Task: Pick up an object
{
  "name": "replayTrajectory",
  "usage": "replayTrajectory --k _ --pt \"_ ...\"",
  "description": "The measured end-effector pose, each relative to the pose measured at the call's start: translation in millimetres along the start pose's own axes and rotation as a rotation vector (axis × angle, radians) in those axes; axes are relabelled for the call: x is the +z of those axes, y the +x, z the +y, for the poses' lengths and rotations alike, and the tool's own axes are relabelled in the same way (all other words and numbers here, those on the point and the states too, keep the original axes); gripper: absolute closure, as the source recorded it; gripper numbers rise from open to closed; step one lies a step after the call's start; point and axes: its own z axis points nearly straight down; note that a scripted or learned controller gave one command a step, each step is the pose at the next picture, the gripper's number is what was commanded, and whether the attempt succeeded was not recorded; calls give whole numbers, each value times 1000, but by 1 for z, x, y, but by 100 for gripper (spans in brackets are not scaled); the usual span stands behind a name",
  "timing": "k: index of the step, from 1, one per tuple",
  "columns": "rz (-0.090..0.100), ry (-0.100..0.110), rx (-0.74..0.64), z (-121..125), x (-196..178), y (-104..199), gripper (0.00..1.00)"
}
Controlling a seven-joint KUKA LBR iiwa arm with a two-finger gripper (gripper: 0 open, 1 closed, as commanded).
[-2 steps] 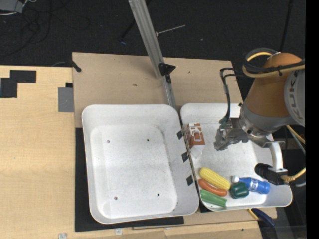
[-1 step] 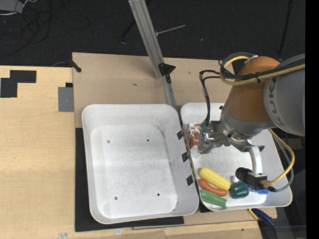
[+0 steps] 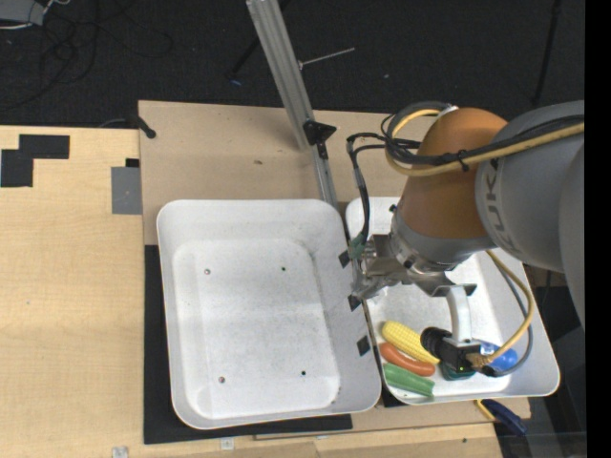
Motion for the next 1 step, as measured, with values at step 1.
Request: replayTrajectory --k 1 --pt "-1 1 0 4 4 54 100"
